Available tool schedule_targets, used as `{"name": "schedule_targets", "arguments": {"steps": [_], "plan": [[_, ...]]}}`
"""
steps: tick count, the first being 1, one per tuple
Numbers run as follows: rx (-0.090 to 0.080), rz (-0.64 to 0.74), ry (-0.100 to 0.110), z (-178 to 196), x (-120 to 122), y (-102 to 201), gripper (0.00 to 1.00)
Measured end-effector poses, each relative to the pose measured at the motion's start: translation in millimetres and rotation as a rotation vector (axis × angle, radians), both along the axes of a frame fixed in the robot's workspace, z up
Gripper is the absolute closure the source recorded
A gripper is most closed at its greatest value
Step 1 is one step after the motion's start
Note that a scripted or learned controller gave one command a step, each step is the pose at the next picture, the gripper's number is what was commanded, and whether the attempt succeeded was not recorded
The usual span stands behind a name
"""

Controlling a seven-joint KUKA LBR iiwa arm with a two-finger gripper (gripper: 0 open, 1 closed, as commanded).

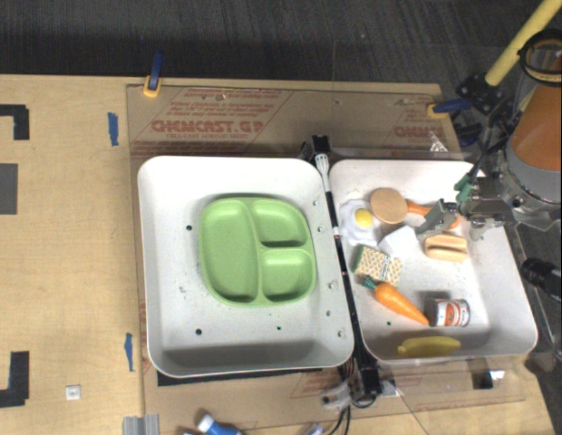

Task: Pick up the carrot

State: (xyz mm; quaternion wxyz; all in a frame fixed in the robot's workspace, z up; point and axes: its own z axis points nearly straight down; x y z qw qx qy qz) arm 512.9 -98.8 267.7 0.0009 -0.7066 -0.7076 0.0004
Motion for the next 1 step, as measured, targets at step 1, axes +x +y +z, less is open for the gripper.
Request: {"name": "schedule_targets", "arguments": {"steps": [1], "plan": [[0.002,0.178,0.006,-135.6,-29.9,-2.1,0.0]]}}
